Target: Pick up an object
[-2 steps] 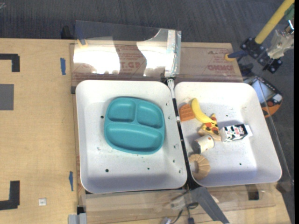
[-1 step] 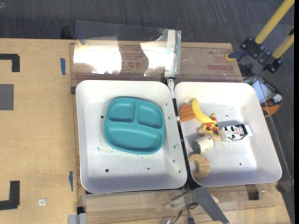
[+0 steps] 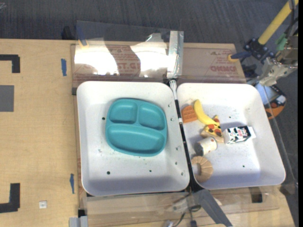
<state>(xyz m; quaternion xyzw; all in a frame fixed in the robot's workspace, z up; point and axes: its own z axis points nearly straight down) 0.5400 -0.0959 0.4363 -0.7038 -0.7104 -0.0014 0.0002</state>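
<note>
The right bin holds a cluster of small items. A yellow banana lies beside an orange ridged piece. A small red and yellow toy sits just below the banana's tip. To its right lies a white carton with black print. A pale cup lies on its side, and a tan ribbed disc sits near the front wall. My gripper hangs outside the right bin, past its far right corner, away from all the items.
The left bin carries a teal divided plate. A clear plastic sheet over cardboard lies behind the bins. A yellow bar with a blue clamp stands at the top right. Plain bench surface stretches left.
</note>
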